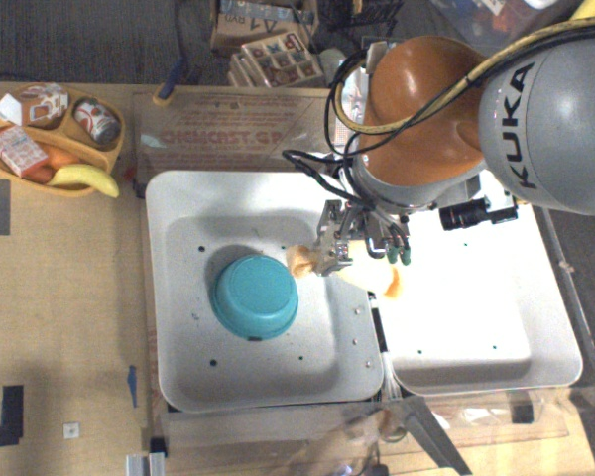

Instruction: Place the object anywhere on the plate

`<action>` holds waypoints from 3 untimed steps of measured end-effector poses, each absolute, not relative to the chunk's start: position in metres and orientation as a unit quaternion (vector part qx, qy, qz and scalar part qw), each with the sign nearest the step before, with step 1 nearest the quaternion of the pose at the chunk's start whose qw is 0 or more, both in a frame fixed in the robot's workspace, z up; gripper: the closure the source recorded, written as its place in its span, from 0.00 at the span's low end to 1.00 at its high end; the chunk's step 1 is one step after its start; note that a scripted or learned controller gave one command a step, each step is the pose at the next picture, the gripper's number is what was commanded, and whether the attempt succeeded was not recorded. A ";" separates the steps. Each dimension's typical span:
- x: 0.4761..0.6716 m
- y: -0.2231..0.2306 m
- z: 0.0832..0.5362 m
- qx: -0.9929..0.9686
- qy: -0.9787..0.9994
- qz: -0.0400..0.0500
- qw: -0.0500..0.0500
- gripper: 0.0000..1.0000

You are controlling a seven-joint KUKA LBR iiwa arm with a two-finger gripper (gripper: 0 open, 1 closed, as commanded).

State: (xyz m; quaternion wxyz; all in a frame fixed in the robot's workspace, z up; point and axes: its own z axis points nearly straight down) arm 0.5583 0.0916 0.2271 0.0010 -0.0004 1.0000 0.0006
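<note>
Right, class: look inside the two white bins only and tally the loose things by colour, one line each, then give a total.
Teal round upturned bowl-like plate: 1
Pale tan small lump beside the end effector: 1
Orange small curved piece: 1
Total: 3

From my remote station, the arm (496, 97) is cut off by the top and right edges. It hides the far corner of the right bin (496, 325). The small pale object (301, 260) at the gripper (362, 241) is blurred; I cannot identify it or confirm contact. The orange item (394, 283) beside it is too small to identify.
</note>
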 end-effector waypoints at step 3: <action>0.512 0.186 0.223 0.000 1.000 0.001 0.000 0.00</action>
